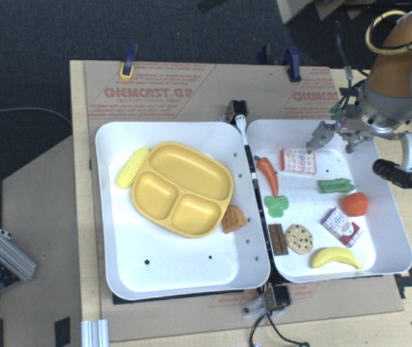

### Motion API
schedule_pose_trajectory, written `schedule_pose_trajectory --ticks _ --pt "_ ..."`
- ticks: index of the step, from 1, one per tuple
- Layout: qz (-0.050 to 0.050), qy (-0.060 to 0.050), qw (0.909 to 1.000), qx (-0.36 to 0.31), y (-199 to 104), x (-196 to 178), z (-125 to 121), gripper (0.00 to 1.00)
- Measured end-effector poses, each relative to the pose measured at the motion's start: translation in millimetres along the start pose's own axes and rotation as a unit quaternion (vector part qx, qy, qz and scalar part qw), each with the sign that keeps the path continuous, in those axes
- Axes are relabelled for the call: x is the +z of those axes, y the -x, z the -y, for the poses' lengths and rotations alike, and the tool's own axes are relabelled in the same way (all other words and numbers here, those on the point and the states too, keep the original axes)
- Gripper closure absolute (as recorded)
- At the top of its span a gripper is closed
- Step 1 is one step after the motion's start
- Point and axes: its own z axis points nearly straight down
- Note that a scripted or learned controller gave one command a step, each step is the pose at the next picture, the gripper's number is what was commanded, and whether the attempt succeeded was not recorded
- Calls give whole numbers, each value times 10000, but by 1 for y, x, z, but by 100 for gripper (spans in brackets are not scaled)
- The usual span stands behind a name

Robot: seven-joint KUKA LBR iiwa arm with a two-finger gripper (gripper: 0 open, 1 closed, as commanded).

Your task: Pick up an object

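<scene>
My gripper (334, 139) hangs open above the far part of the right bin (397, 219), with nothing between its fingers. Just left of it and lower lies a red-and-white packet (298, 162). A green bean piece (335, 186) and a red tomato (355, 204) sit below the gripper. Further along the bin are an orange carrot (267, 174), a green broccoli piece (276, 205), a chocolate bar (278, 238), a cookie (298, 238), a small red-and-white box (341, 226) and a yellow banana (335, 258).
The left bin (119, 251) holds a yellow divided plate (181, 188), a corn cob (131, 167) at its left and a brown bread piece (233, 219) at its right. A black ridge separates the bins. The arm's orange wrist (401, 56) rises at the top right.
</scene>
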Motion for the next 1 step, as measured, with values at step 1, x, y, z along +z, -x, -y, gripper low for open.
schedule_pose_trajectory --ticks 1 --pt "2 17 10000 3 -1 51 -1 0"
